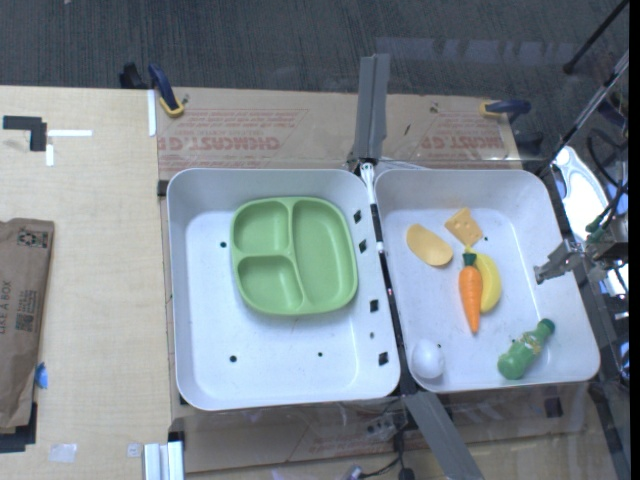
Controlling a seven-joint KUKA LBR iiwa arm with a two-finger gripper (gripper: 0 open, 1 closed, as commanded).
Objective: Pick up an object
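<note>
— How far along are you?
— Nothing is lifted yet. Nearest in the right bin (500, 184) lie a white egg (428, 358) and a green bottle (525, 350). Beyond them a carrot (470, 294) touches a banana (489, 280), then come a yellow slice (430, 245) and a cheese wedge (463, 226).
— And your claw?
— My claw (558, 264) hangs at that bin's right rim, apart from them all, with no object seen in it. How wide it stands I cannot tell. Choosing, reaching, gripping and lifting all remain, I judge.

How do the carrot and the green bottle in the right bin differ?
The carrot is orange with a green top; the bottle is green all over. The carrot lies near the bin's middle, touching a banana; the bottle lies alone near the front right corner. The carrot points front to back; the bottle lies slanted. Both lie flat in the same bin.
</note>
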